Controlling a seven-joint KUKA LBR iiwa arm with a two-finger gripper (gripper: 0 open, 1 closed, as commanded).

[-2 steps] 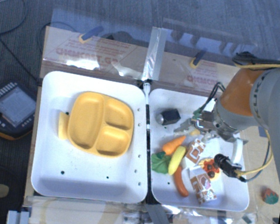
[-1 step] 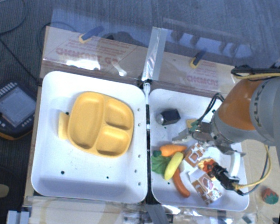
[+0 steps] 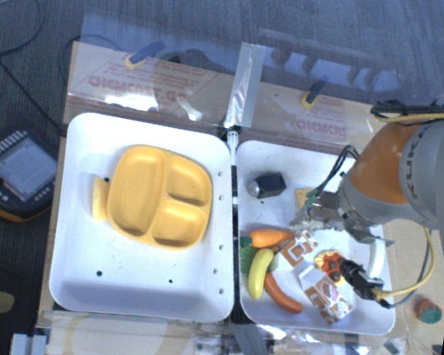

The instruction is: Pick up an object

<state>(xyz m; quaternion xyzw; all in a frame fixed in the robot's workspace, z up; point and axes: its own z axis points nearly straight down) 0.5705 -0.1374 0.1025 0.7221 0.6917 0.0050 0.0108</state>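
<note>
The right bin [image 3: 383, 323] holds a pile of toy food. An orange carrot [image 3: 269, 238] lies beside a green piece [image 3: 246, 257], a yellow banana [image 3: 259, 272] and a red sausage [image 3: 282, 293]. Two brown-and-white patterned boxes [image 3: 327, 296] lie to their right, with a small round toy [image 3: 329, 261] on top. A black block [image 3: 268, 184] sits alone at the bin's back left. My gripper [image 3: 313, 218] hangs low over the bin's middle, just above the upper patterned box [image 3: 300, 250] and right of the carrot. The wrist hides its tips.
The left bin [image 3: 67, 257] carries a yellow divided plate [image 3: 159, 196]. A black cable [image 3: 423, 271] loops from the arm past the right bin's right wall. A handheld controller [image 3: 14, 173] lies on the floor at the left.
</note>
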